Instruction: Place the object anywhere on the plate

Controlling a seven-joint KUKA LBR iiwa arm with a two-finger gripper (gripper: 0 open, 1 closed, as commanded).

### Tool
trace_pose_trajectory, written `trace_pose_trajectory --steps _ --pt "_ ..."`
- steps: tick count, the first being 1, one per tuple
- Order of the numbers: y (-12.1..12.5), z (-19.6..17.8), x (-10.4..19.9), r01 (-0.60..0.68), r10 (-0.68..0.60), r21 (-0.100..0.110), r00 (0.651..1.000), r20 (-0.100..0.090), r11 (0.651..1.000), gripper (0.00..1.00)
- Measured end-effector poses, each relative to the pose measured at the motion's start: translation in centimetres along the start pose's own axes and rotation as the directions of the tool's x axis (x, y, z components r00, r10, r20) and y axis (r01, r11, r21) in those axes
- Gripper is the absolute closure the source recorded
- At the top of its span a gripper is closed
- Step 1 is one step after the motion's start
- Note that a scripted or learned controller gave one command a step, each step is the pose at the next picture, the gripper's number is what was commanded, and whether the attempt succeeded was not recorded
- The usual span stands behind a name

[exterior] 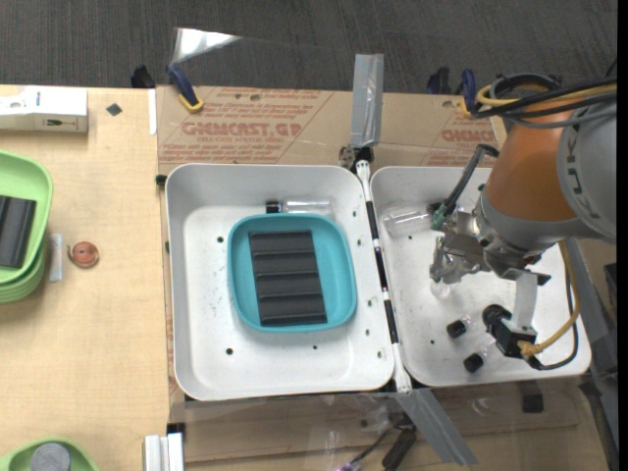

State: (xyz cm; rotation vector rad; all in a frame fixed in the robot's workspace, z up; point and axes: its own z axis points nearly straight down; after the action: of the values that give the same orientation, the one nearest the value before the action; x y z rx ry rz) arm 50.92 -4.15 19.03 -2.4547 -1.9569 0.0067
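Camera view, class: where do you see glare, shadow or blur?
Camera view: evenly lit; the white bins look bright with slight glare; soft shadow lies under the arm in the right bin; the teal plate is sharp; the gripper area looks slightly soft.

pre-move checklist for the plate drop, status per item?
1. Plate sits in the left bin: ok.
2. Black ribbed insert covers the plate's middle, teal rim bare: ok.
3. Gripper over the plate: not ok, it is over the right bin.
4. Object between fingers: cannot tell.
5. Small black pieces lie in the right bin below the gripper: ok.
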Motion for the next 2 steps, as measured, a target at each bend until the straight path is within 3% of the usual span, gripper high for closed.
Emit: trace_pose_trajectory --steps 1,2 --pt "-4.27 0.03 4.18 0.116 -0.116 0.000 0.993 0.000 0.993 1.00" --pt "-4.16 -0.78 4.00 0.112 -0.112 0.002 0.994 0.002 0.994 1.00"
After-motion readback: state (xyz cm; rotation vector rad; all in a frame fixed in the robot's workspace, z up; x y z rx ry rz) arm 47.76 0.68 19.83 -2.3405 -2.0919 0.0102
